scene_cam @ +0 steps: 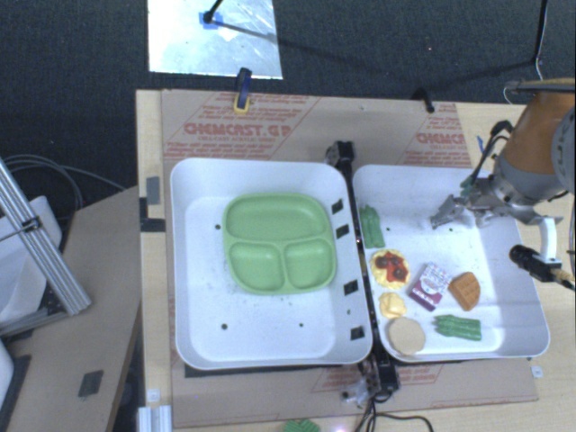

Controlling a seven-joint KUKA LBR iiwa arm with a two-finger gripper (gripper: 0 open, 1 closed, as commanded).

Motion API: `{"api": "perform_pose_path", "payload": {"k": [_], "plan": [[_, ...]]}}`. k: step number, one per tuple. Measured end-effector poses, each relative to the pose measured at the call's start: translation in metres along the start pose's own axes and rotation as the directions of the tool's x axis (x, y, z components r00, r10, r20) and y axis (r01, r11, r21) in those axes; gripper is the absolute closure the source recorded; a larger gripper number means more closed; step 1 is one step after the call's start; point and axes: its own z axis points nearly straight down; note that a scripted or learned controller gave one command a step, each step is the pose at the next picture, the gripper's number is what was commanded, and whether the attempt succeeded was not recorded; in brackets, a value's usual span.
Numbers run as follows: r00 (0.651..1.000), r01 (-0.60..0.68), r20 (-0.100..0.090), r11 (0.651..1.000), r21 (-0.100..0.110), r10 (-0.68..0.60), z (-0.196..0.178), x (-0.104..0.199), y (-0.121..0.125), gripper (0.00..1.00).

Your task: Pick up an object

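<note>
My gripper (446,214) hangs over the upper middle of the right bin (517,304), above bare white floor. The objects lie lower in that bin. A green pickle-like piece (371,226) rests by the left wall, to the gripper's left. Below it are a pizza slice (390,266), a yellow piece (391,305) and a round tan cracker (406,336). A pink and purple packet (431,285), an orange-brown bread piece (464,290) and a green bean bundle (459,328) lie below the gripper. Nothing shows in the gripper.
The left bin (193,322) holds a green divided plate (277,243). The arm's orange-banded wrist (540,142) comes in over the right bin's far right corner. A black part (533,261) juts over the right wall. Black clips (342,156) sit between the bins.
</note>
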Motion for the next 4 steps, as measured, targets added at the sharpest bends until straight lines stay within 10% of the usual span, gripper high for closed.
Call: {"api": "perform_pose_path", "payload": {"k": [1,2,3,4], "plan": [[1.0,0.005,-0.003,1.0,0.002,-0.005,-0.069,0.045,-0.031,0.0],[1.0,-0.005,-0.004,1.0,0.014,0.005,-0.036,0.039,-0.108,0.0],[1.0,0.001,-0.003,1.0,0.006,-0.001,-0.089,0.062,-0.139,0.0],[1.0,0.003,0.001,1.0,-0.005,-0.003,0.012,0.07,-0.101,0.0]]}}
